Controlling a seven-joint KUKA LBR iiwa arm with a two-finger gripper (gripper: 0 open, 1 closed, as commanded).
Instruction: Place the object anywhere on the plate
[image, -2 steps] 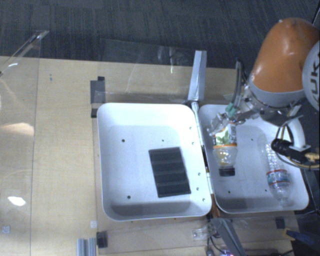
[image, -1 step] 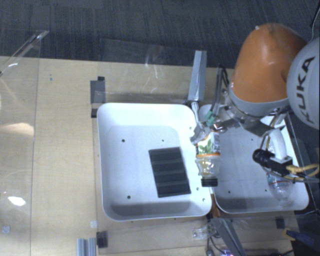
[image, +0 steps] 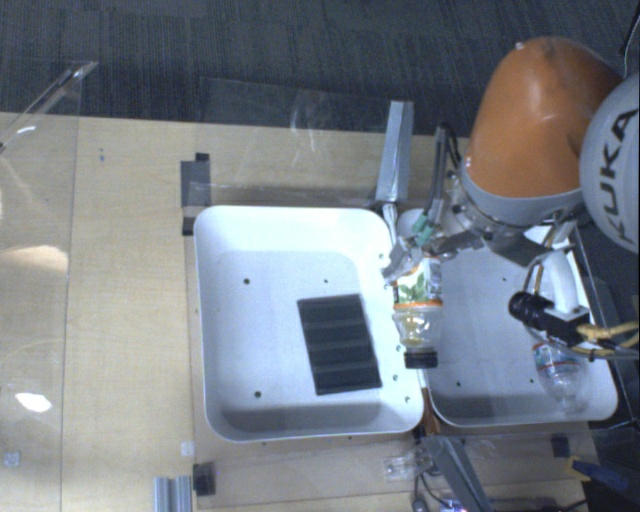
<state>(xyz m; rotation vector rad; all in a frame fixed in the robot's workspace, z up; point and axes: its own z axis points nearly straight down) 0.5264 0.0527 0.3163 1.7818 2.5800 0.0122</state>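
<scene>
A pale wooden counter (image: 110, 300) sits under me, with dark carpet beyond its far edge and a clear sheet lying over its left part. Two shallow white bins rest side by side on it. The left bin (image: 240, 250) holds a dark ribbed rectangular plate (image: 340, 344), lying flat near the middle, slightly toward the right and near side. The right bin (image: 480, 330) holds a clear, crumpled plastic piece (image: 558, 368) near its right wall.

My arm comes in from the right, its orange band (image: 535, 110) high over the right bin's far side. My pincer (image: 418, 300) hangs above the shared wall between the two bins, pointing down. Between its fingers I pinch the object (image: 418, 292), a small packet with green, orange and clear parts, held just right of the left bin's right rim. It is apart from the plate, to the plate's right and a little farther away. A small black block (image: 421, 357) sits at the lower tip of the pincer.
</scene>
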